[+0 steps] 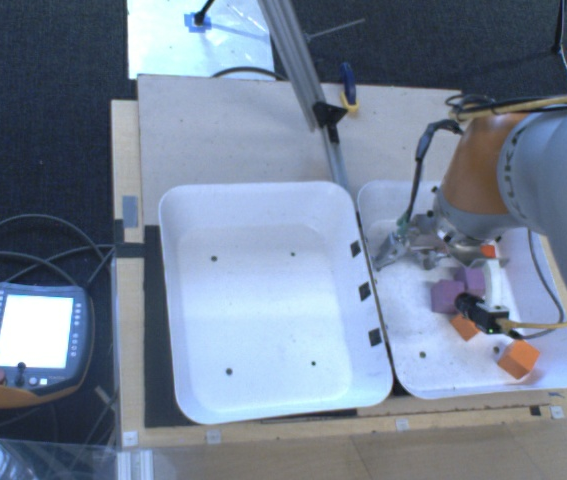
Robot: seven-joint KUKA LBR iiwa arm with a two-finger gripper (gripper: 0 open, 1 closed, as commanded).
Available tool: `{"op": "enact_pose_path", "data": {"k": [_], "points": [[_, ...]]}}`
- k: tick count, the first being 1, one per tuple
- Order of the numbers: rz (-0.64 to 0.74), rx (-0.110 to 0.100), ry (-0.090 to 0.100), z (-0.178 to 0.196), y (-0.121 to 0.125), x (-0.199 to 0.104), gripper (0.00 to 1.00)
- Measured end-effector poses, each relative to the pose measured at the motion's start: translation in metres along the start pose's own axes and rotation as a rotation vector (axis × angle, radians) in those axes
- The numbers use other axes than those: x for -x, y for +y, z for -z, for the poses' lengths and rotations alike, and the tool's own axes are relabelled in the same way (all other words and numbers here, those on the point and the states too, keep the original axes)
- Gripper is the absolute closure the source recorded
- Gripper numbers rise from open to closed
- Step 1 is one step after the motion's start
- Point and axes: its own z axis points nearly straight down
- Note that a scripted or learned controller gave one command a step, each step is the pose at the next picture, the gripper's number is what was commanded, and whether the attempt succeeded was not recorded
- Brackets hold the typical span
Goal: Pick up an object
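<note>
Down in the right bin (433,376), my pincer (391,250) hangs as a cluster of bare grey metal. It is close to the wall this bin shares with its neighbour. Whether it is released or clenched I cannot make out from this angle. Just beside it, toward my arm (533,168), a purple block (450,294) lies on the smooth white floor, matte and squarish. A small orange piece (464,327) sits near the block's front edge. A larger orange block (518,359), boxy and bright, rests well apart by the bin's front right corner. Bare floor opens between the purple block and the front rim. The left bin (253,190), rounded at its corners, offers a wide plain floor marked by four small dark dots. Black tabs (364,291) line the rim between the two bins. Both bins stand on a pale, speckled board bench (233,128). A grey control pendant (28,343) with a lit screen lies off to the left on dark carpet.
</note>
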Motion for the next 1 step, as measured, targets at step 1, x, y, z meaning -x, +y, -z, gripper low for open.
{"op": "enact_pose_path", "data": {"k": [1], "points": [[0.001,0.005,0.0,0.0121,0.0013,0.0003,1.0]]}}
